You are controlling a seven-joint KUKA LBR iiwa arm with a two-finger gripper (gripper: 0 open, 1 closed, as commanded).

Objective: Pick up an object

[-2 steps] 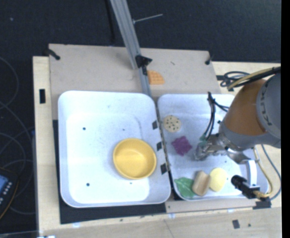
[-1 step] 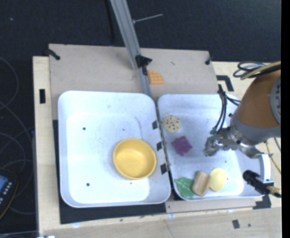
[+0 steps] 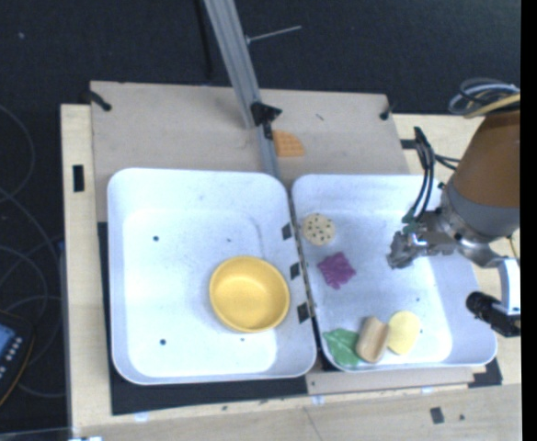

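In the right bin [image 3: 370, 191] lie a round tan cookie-like disc [image 3: 318, 229], a purple crumpled piece [image 3: 337, 269], a green flat piece [image 3: 342, 344], a tan cylinder [image 3: 372, 338] and a yellow lemon-like lump [image 3: 403, 332]. The left bin [image 3: 158, 200] holds a yellow bowl [image 3: 248, 293]. My gripper [image 3: 403, 251] hangs over the right part of the right bin, to the right of the purple piece and above the lemon-like lump. Nothing shows between its tips.
An orange waffle-like piece [image 3: 287, 144] lies on the brown board behind the bins. A grey slanted pole [image 3: 236, 58] rises from the back, ending near the divider between the bins.
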